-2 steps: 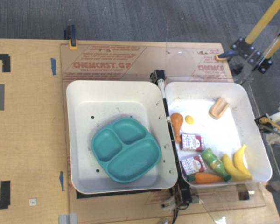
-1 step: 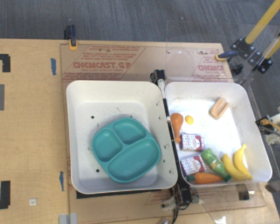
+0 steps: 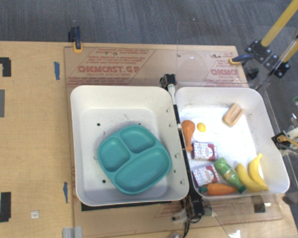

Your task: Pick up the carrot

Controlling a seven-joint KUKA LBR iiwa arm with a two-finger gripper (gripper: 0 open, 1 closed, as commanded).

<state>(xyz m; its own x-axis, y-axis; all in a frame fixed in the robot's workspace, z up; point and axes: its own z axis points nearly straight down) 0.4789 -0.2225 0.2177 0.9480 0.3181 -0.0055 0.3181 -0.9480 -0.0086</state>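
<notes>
- Carrot (image 3: 220, 189) lies flat on the floor of the right bin (image 3: 216, 100), hard against its near wall, tip pointing left.
- Crowded there — a red packet (image 3: 204, 174) just behind it, a green bottle (image 3: 229, 173) angled beside it, a banana (image 3: 255, 174) to the right.
- Likely awkward: the wall leaves little room for a finger on the near side.
- Gripper — can't tell its state from here.
- Left bin (image 3: 84, 108) holds a teal divided plate (image 3: 134, 158), well apart from the job.

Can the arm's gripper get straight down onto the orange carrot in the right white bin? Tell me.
Probably, but it is tight. The orange carrot lies uncovered along the right white bin's near wall, touching a green bottle and a red packet.
</notes>
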